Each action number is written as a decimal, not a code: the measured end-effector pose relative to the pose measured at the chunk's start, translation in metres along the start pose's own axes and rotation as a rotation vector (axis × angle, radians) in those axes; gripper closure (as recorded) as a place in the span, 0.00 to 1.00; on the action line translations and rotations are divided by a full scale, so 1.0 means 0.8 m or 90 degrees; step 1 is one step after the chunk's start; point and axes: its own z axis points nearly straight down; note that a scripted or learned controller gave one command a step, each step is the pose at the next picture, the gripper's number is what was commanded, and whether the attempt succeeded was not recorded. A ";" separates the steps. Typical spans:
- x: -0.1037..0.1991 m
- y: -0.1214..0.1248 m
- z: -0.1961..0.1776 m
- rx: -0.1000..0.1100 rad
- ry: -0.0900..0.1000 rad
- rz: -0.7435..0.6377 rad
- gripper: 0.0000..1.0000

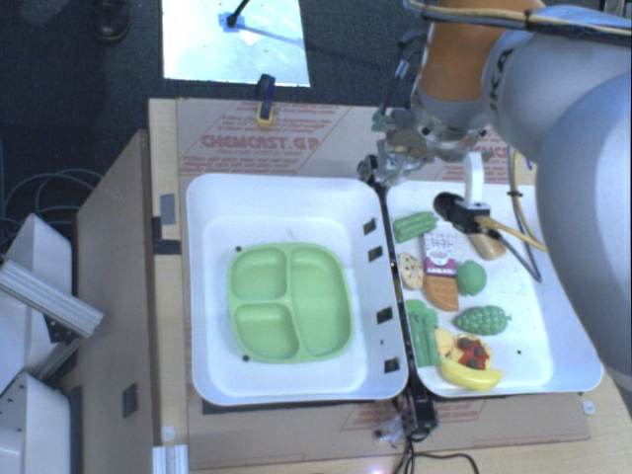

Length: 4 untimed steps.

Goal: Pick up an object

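The right bin holds several toy foods. Among them are a green pod, a purple and white carton, a round cookie, an orange wedge and a green ball. Nearer the front lie a bumpy green fruit, green stalks, a red-topped slice and a yellow banana. My gripper hangs over the far end of the divider between the bins, above and left of the green pod. Nothing shows in it.
The left bin holds a green divided plate. The grey arm with its orange band covers the upper right. A small blue and yellow object lies on the cardboard behind the bins.
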 end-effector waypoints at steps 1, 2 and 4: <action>0.090 0.001 -0.112 -0.004 0.003 -0.003 1.00; 0.080 -0.044 -0.278 -0.007 0.002 0.000 1.00; 0.095 -0.228 -0.392 -0.002 0.002 0.001 1.00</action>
